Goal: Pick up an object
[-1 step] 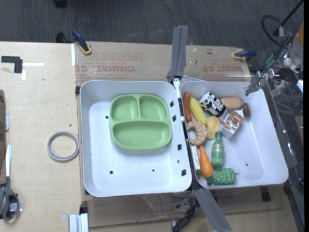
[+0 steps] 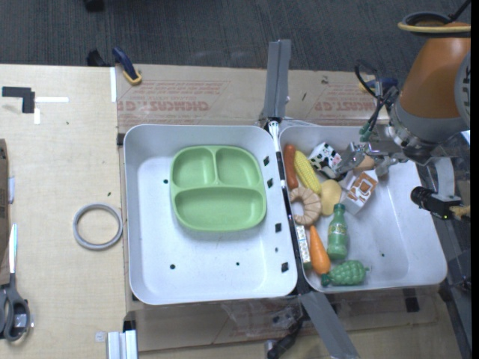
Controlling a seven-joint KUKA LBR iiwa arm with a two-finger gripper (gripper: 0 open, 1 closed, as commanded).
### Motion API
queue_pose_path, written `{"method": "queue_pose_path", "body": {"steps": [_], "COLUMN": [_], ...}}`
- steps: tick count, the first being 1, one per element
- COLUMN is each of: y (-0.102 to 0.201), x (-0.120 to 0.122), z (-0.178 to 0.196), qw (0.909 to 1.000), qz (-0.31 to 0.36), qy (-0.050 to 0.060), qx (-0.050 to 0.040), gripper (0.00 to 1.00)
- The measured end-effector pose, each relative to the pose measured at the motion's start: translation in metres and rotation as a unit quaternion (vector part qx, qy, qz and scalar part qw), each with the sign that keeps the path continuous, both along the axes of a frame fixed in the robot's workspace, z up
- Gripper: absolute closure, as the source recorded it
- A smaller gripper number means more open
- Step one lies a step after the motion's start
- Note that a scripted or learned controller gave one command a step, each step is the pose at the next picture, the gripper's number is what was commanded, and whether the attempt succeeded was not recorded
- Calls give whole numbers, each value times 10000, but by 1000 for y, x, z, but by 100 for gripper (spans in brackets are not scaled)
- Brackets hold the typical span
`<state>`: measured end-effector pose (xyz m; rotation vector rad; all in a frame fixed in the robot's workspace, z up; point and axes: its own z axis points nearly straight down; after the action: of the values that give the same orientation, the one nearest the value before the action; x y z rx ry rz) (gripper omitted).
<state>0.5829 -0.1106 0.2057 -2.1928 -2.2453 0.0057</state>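
Nearest in the right bin (image 2: 419, 264), a green broccoli (image 2: 346, 274), a carrot (image 2: 319, 253) and a green bottle (image 2: 337, 234) are seen; beyond them a small orange-and-white carton (image 2: 360, 191), a corn cob (image 2: 306, 171) and a cow-patterned toy (image 2: 323, 156). The gripper (image 2: 361, 158) is poised just above the carton; whether it is open or closed cannot be told. The approach step is judged underway; a descent and closure are called for. On the far cardboard (image 2: 179, 99), mirrored printing is visible, possibly "CHEMCAL".
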Motion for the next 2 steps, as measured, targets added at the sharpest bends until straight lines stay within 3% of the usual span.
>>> {"method": "queue_pose_path", "body": {"steps": [1, 2], "y": [11, -1], "x": [46, 63], "z": [-90, -108], "qw": [9992, 9993], "qz": [401, 381], "qy": [-51, -5], "qx": [-11, -6], "gripper": [0, 0]}}
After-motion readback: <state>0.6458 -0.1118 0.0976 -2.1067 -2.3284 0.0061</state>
